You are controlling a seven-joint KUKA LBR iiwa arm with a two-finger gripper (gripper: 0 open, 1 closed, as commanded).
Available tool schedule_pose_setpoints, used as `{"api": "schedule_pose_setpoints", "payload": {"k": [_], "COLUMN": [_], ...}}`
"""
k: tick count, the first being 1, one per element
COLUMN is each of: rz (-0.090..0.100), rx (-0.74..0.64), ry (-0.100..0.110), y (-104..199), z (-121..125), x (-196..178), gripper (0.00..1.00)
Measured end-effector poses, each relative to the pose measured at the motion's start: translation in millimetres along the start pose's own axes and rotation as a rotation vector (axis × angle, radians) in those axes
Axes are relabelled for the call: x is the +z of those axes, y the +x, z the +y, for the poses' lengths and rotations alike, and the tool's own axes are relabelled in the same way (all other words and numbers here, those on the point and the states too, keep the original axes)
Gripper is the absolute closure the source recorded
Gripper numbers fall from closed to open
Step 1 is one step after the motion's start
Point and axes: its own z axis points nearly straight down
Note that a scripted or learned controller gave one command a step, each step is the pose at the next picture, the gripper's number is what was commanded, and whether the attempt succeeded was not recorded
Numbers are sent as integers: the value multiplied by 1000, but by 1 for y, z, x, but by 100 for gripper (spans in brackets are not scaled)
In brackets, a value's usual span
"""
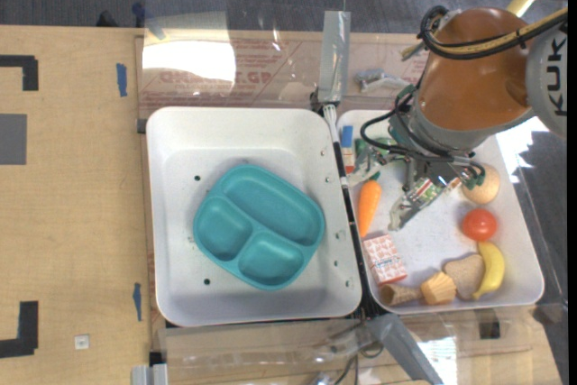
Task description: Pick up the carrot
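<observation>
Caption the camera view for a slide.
Gripper hovers in the right bin beside the carrot; a teal tray sits in the left bin.

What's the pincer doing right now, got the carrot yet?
Pincer: over the right white bin, beside the orange tapered carrot. Carrot lies on the bin floor, not held. Open or closed cannot be told.

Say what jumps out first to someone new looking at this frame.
The orange band of the arm looms over the right bin, its end effector hanging low just right of the carrot. Next comes the teal divided plate lying alone in the left bin. Small food items, a tomato and banana among them, crowd the right bin's near end.
</observation>
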Motion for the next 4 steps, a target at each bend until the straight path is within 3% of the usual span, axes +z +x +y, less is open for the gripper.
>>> {"api": "schedule_pose_setpoints", "payload": {"k": [1,2,4], "rz": [-3,0,-3], "rx": [-345,-244,-725], "ry": [3,0,1], "y": [-6,27,0], "z": [-30,17,3], "x": [0,0,1], "gripper": [0,0,0]}}
